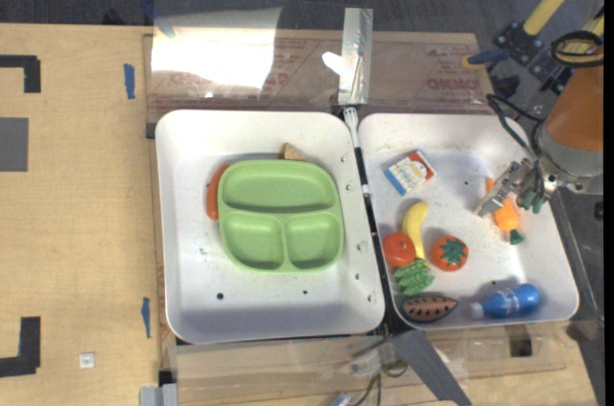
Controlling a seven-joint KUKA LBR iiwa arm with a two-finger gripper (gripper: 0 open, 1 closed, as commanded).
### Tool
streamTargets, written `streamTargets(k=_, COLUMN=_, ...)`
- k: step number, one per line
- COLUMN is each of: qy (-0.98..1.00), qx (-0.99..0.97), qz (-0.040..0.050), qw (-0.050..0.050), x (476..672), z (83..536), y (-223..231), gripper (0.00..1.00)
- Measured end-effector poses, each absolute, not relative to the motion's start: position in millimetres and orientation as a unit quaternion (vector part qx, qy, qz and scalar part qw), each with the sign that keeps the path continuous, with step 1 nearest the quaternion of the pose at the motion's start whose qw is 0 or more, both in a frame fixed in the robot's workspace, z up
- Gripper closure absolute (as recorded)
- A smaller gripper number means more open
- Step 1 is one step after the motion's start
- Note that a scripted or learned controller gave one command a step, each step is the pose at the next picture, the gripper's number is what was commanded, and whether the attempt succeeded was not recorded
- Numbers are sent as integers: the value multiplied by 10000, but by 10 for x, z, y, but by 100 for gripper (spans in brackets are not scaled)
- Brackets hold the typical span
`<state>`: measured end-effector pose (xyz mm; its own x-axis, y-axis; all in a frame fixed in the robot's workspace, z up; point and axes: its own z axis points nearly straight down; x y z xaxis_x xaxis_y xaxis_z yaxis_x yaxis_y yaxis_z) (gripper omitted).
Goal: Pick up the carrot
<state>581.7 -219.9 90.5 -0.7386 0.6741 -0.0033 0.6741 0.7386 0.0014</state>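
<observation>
Hovering metal pincer, grip state unclear, touching stubby orange carrot, glossy white bin.

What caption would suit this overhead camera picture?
Robot hand reaches down at a toy carrot in the right bin, among other toy foods.

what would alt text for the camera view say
The gripper hangs over the carrot near the right bin's far right side. Other toy foods and a blue bottle lie nearby; the left bin holds a green divided tray.
</observation>
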Motion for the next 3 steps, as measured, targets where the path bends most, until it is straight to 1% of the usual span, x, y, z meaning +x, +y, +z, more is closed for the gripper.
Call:
streamTargets(k=1, qy=9437, qx=3306, qz=17, qw=74, x=6099, z=1601, y=-1726, gripper=100)
streamTargets(k=2, qy=9739, qx=2270, qz=-3, qw=63, x=6622, z=2107, y=-1811, gripper=100)
streamTargets(k=3, qy=9825, qx=1861, qz=0, qw=47, x=5540, z=1001, y=-1783, gripper=100)
